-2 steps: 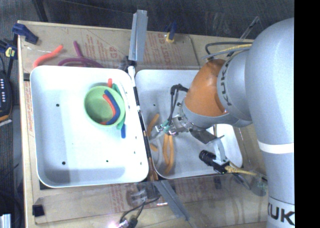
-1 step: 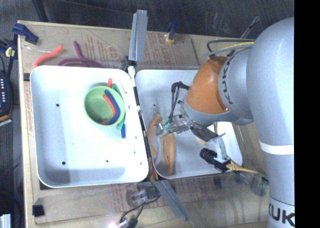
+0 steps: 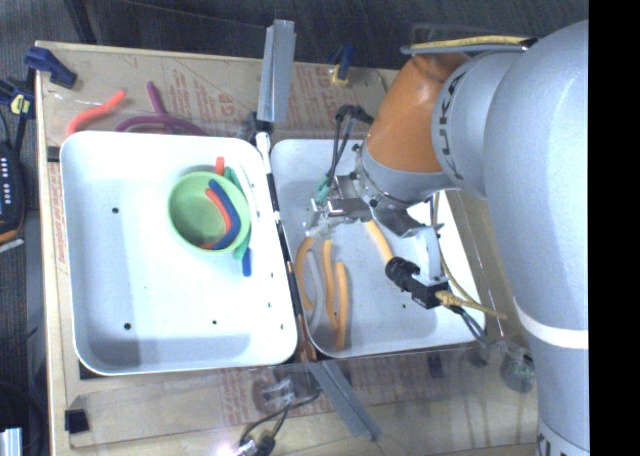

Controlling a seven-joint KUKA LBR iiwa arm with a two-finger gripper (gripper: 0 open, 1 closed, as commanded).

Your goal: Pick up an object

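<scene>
A dark carpeted floor surrounds a plywood worktop point(image 3: 180, 399) that bears two white bins side by side. At its near edge, a metal bracket point(image 3: 345, 406) juts from under the bins and some wiring point(image 3: 262, 432) trails off toward the floor.

In the right bin point(image 3: 400, 329), an orange loop point(image 3: 335, 289), something like tongs or a bent tube, lies along the left wall near the near-left corner. Above it the end effector point(image 3: 330, 212) hangs low over the bin's middle, its metal parts and cables crowded together under the grey wrist. I cannot tell whether it is apart or together, and nothing can be made out gripped in it. A thin orange piece point(image 3: 380, 239) shows just beside it, and I cannot tell whether that is touching the tool or lying on the bin floor. A black fitting point(image 3: 410, 279) with a yellowish cable sits a little nearer on the arm's side.

The left bin point(image 3: 110, 304) holds one green bowl point(image 3: 205, 214) toward its far-right part, with a red curved strip, a blue one and a green one resting in and around it.

Beyond the bins, on the far-left of the worktop, lie one orange strip point(image 3: 95, 112) and one purple strip point(image 3: 160, 122).

By my judgement the pick is not yet done: the arm is down in the right bin, with the grasp and lift remaining.
</scene>
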